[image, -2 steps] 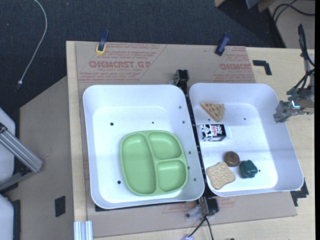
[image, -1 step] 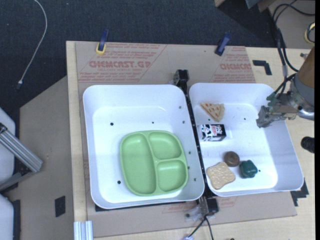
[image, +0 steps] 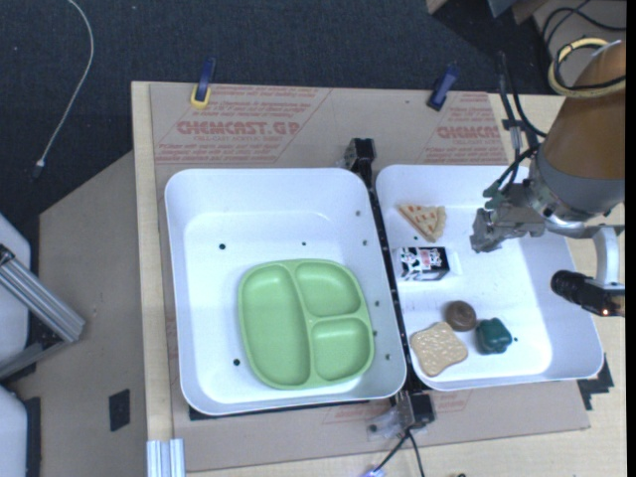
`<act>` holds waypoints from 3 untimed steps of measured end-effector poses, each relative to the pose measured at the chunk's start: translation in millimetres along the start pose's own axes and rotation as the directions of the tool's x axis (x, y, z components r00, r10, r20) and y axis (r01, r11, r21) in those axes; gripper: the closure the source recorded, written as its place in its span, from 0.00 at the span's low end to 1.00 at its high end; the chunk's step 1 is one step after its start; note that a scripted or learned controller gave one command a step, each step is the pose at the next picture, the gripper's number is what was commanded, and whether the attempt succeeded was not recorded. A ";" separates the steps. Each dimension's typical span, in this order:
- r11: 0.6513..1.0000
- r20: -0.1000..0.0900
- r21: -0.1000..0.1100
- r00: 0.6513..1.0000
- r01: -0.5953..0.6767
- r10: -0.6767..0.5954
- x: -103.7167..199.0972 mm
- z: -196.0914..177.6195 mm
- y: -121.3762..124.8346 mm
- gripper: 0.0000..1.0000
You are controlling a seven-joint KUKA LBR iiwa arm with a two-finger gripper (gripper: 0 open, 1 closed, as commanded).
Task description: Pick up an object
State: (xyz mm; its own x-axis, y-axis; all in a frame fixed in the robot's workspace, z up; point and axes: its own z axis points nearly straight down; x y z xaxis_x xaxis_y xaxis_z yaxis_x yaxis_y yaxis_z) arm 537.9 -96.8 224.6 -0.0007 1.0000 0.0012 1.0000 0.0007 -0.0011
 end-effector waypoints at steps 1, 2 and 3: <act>1.000 -0.002 0.001 1.000 0.004 -0.004 48.3 -1.2 -11.2 1.00; 1.000 -0.001 -0.003 1.000 0.005 -0.005 98.0 -8.6 -6.2 1.00; 1.000 -0.001 -0.002 1.000 0.006 -0.006 155.1 -15.0 -7.2 1.00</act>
